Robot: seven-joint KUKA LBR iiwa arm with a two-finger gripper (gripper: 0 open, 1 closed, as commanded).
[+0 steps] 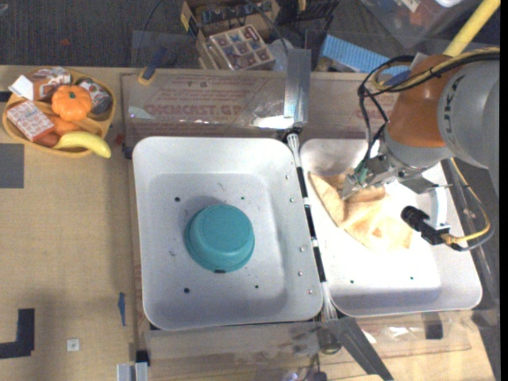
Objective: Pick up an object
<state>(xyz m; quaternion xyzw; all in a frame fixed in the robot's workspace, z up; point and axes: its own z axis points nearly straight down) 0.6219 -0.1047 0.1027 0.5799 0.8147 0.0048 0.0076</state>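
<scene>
Item: tan crumpled cloth, lying in right white bin, upper left part. Claw lowered onto its top edge, presumably for pickup; finger state: cannot tell. Left white bin: teal upturned bowl.

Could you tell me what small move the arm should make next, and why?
Probably a short straight lift. The gripper is low in the right bin, right at the upper edge of the tan cloth-like object. Raising slightly would show whether it comes up; the grip itself cannot be judged here.
</scene>
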